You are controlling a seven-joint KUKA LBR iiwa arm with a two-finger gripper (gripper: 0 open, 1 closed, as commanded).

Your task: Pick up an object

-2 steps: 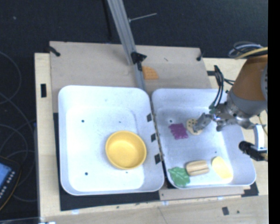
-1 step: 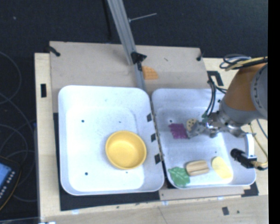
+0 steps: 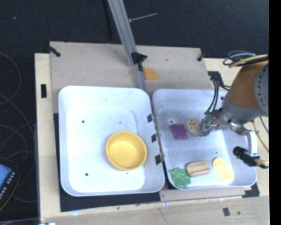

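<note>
White plastic forms the two shallow bins, set side by side on the bench. A yellow bowl (image 3: 126,149) is seen upright in the left bin (image 3: 72,125). In the right bin (image 3: 196,102) a purple piece (image 3: 179,131) lies near the middle, with a round tan disc (image 3: 193,124) just beside it. Along the near wall a green piece (image 3: 179,176), a tan roll (image 3: 197,168) and a pale yellow lump (image 3: 222,168) are lined up. The gripper (image 3: 205,128) is lowered over the right bin, at the disc's right edge; how far it is opened cannot be told, and nothing is seen gripped in it.
</note>
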